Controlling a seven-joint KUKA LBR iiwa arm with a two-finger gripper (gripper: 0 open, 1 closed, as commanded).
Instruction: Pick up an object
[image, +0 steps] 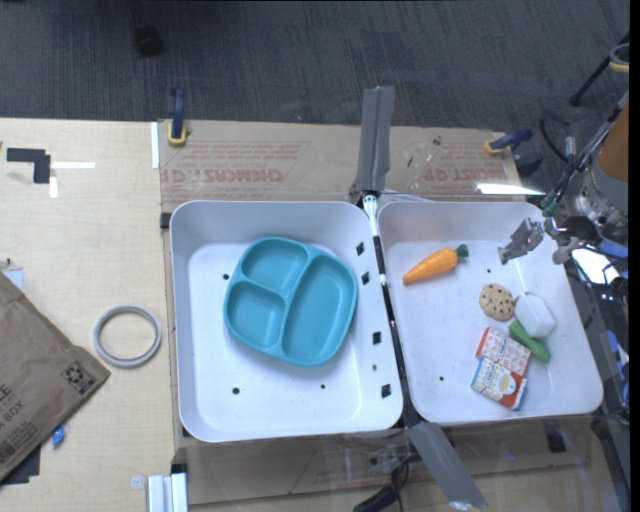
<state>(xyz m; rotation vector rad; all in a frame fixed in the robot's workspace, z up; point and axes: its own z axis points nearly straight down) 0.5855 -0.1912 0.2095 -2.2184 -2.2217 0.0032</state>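
Over the right bin's (440, 400) far right corner hangs the gripper (536, 243), fingers spread apart, nothing between them, above bare white floor. Toy carrot (433, 264) lies nearest, to the gripper's left: orange tapered body, green leafy tip pointing right, tilted slightly. Below the gripper, a round tan cookie (496, 300) with dark specks, just beside a white rounded object (535, 314) resting on a green vegetable-like piece (533, 343). Red-and-white small carton (502, 367) lies flat near the bin's front right. Left bin (200, 400) holds a teal three-compartment plate (290, 300). Tape roll (127, 334) on the bench, left of the bins
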